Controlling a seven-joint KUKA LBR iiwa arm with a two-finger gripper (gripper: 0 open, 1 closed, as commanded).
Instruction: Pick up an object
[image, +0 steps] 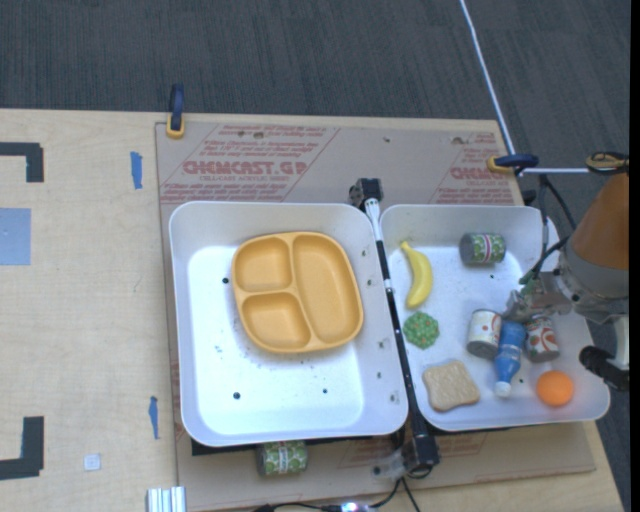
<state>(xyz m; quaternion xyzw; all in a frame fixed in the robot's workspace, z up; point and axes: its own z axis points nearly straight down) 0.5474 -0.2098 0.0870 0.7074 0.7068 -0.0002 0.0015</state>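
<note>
Blue bottle (508, 356) lies in right bin (440, 222), lower right of frame, between a can (484, 331) and an orange (555, 388). Gripper (528, 303) just above bottle's upper end; grip state: cannot tell. Left bin (200, 300) holds yellow divided plate (296, 291).

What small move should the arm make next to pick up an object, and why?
Probably a short descent straight down. The claw hovers in the right bin above the blue bottle, with a can and a small round item close on either side, so sideways motion risks bumping them.
</note>
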